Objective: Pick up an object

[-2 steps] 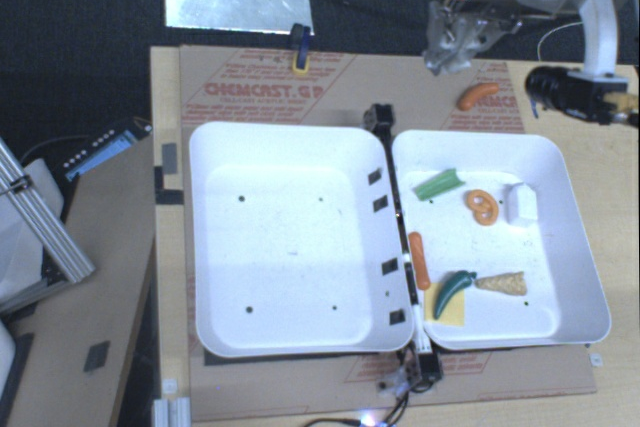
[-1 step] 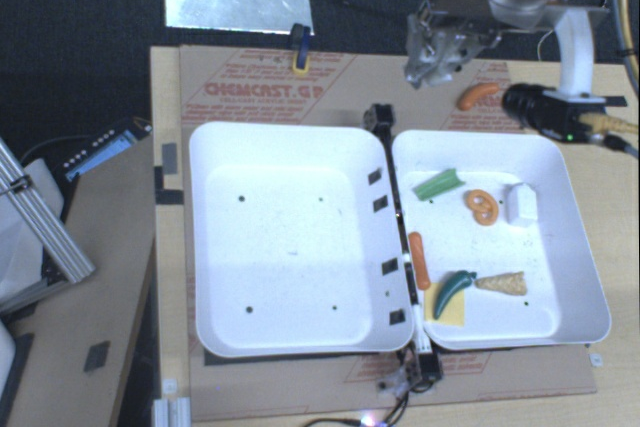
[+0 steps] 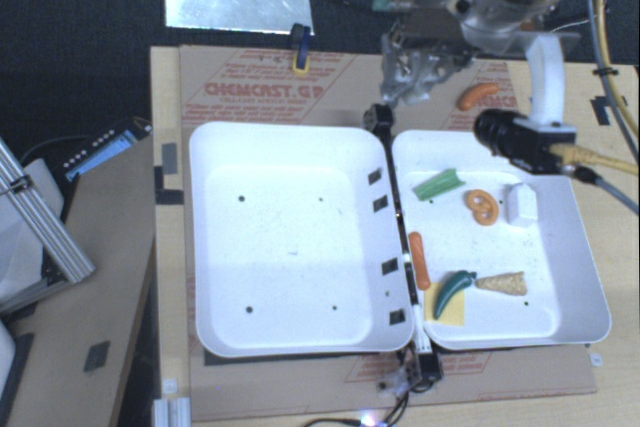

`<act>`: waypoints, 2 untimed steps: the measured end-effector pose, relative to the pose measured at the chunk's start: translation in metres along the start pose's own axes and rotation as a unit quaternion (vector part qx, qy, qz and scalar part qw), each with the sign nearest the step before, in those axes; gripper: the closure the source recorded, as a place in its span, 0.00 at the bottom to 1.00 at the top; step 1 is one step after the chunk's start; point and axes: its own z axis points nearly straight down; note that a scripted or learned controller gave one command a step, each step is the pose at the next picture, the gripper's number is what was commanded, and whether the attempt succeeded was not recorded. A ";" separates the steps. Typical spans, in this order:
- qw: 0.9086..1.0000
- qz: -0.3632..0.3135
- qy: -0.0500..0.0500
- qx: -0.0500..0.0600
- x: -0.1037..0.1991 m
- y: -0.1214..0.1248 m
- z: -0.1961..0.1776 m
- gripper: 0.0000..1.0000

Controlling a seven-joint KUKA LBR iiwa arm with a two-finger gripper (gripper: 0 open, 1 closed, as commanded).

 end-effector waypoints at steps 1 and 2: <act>1.000 -0.001 0.000 0.000 0.029 -0.022 0.000 1.00; 1.000 0.000 0.000 -0.001 0.051 -0.024 0.000 1.00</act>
